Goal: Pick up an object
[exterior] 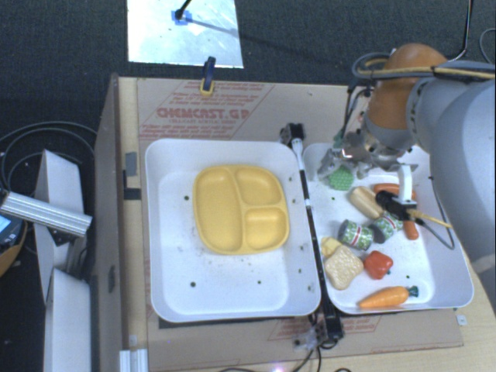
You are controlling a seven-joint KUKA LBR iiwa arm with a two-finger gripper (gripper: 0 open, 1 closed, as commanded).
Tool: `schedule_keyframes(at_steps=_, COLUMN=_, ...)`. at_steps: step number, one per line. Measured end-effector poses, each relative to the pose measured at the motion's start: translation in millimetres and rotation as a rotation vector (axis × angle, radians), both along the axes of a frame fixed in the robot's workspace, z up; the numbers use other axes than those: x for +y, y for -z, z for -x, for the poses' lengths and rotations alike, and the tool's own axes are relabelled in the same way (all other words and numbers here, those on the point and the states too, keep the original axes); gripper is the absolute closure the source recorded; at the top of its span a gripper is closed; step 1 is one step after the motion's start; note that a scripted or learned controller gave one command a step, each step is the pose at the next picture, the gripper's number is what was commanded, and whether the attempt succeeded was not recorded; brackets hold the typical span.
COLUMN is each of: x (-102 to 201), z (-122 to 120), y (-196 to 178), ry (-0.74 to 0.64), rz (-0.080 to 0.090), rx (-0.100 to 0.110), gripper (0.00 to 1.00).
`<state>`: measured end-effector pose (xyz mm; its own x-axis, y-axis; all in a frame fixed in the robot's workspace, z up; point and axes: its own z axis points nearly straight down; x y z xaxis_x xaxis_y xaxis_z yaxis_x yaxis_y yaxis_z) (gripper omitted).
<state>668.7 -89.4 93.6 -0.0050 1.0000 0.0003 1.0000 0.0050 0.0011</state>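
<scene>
While its opening cannot be told, the gripper is hovering just above the green toy.

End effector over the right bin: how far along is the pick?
Done: the arm has reached into the right bin, with the end effector low at its far end beside the green item. In hand: nothing visibly lifted; the grip itself is hard to make out. Left: secure and raise an object. The carrot, red pepper and cracker lie untouched.
</scene>
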Motion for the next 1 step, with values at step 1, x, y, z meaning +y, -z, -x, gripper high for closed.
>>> schedule_keyframes(at_steps=1, x=-0.1, z=-1.4, y=-11.8, ry=-0.002, rz=0.001, rx=-0.004, gripper=1.00)
